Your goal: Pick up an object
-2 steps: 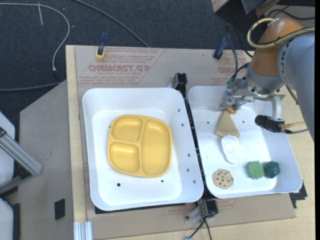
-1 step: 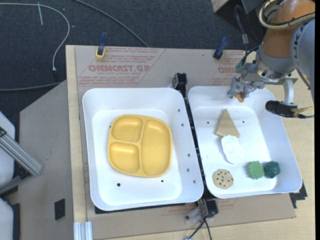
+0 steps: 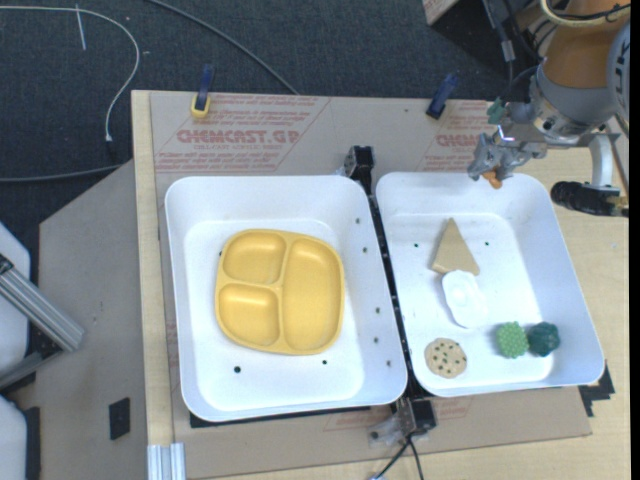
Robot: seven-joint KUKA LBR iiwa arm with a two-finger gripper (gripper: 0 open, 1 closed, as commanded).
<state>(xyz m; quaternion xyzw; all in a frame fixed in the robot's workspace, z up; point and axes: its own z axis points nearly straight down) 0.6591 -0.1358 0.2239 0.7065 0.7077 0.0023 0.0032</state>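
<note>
Two shallow white plastic bins with rounded corners sit side by side on a pale cardboard-covered bench (image 3: 150, 218) printed with faint red lettering. The left bin (image 3: 190, 218) fills the centre-left of the frame and carries a glossy yellow plastic plate (image 3: 281, 290), rounded-square in outline and moulded into three compartments, lying flat near the bin's middle. The right bin (image 3: 570, 298) holds the small objects. A flat tan wedge (image 3: 454, 248), matte like cardboard or a slice of toy bread, lies near the bin's centre with its point toward the top of the frame. Just below it, touching or nearly touching its lower edge, is a smooth white rounded piece (image 3: 464, 298). Toward the bin's lower edge lies a round beige cookie with dark speckles (image 3: 445, 357), and to its right a bumpy light-green floret (image 3: 512, 339) sits just beside a darker teal-green knobbly lump (image 3: 543, 339). The grey arm with an orange band (image 3: 585, 53) enters at the upper right of the frame, and its metal two-finger gripper (image 3: 495, 163) hangs over the top rim of the right bin, well apart from all the objects; nothing sits between its fingers, and whether they are apart or together cannot be told. Two blue clamps (image 3: 204, 86) grip the bench's top edge.
</note>
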